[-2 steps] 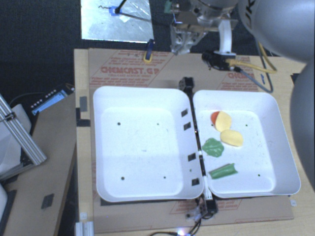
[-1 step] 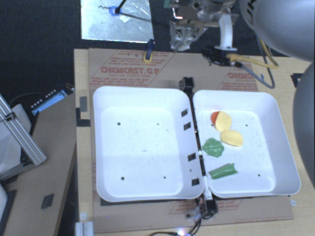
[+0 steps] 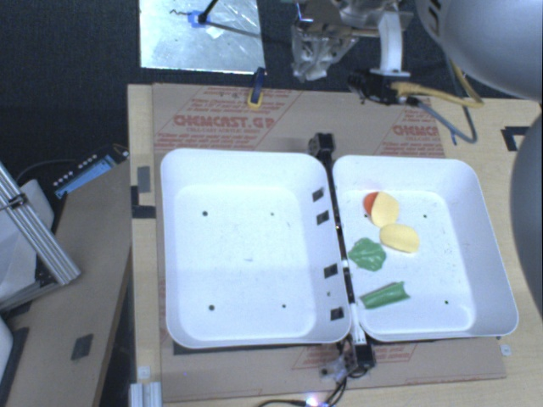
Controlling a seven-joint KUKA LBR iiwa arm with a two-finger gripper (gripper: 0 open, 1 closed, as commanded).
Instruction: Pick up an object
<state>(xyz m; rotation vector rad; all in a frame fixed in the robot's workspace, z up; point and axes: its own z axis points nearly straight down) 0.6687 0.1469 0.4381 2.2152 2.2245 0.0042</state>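
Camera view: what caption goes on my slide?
Claw hangs above bench; right bin holds yellow and green toys.

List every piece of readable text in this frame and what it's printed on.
"CHEMCAST GP" in red, on the brown protective sheet behind the left bin.
The same red print, mirrored, behind the right bin: too faint to read fully.
Dark letters on the arm, top right: cropped, unreadable.
Blue device, left: markings too small to read.

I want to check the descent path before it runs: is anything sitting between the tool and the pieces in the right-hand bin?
Nothing visible does. The tool hangs high beyond the bins' far edge, and the yellow pieces and green pieces lie uncovered in the right bin.
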